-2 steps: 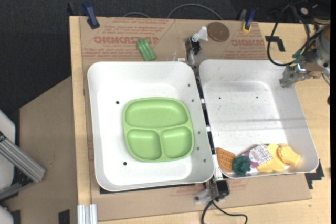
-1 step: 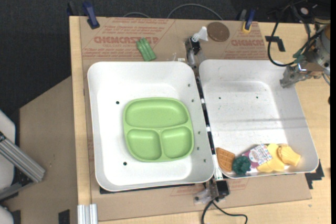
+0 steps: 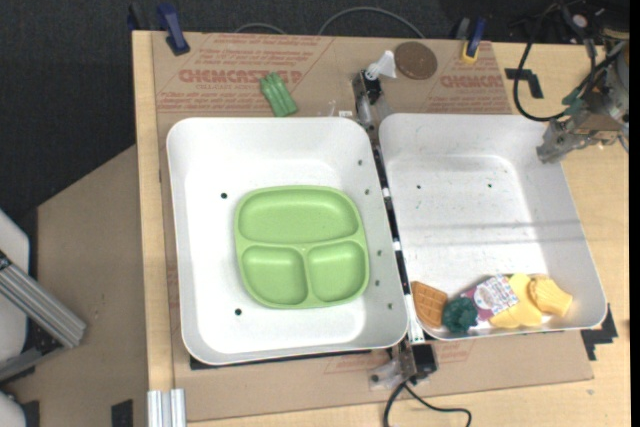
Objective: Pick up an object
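The gripper [image 3: 556, 147] hovers at the right bin's [image 3: 470, 205] upper right rim, jaws' state unclear; toy food [image 3: 495, 303] clusters along its lower edge. A green divided plate [image 3: 300, 245] fills the left bin [image 3: 200, 215].

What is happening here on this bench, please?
A grey robot arm's gripper hangs at the far right edge of the right white bin, with nothing seen between its fingers. Its task is picking up an object. Small toy food pieces lie heaped in that bin's near corner. The left white bin holds a green divided plastic plate.
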Robot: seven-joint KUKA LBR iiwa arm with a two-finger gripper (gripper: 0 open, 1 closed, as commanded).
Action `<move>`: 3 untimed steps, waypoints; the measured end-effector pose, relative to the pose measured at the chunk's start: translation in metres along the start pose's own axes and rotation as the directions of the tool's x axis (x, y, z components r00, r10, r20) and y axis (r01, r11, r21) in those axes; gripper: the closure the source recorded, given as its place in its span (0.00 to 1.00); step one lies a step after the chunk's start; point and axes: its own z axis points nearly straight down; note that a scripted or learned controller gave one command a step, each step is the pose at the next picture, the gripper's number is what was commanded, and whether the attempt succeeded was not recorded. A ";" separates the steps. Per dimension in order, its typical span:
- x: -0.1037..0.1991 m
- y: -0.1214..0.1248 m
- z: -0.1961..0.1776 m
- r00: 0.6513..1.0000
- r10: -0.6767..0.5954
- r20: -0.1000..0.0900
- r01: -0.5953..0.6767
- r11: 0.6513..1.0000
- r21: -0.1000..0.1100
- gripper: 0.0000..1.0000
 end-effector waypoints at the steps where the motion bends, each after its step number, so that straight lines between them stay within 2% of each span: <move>1: 0.056 0.024 0.016 1.000 -0.004 -0.005 0.004 1.000 0.008 1.00; 2: 0.055 -0.012 0.138 1.000 0.003 -0.008 -0.003 1.000 0.023 1.00; 3: 0.095 -0.016 0.048 1.000 -0.002 -0.005 0.002 1.000 0.002 1.00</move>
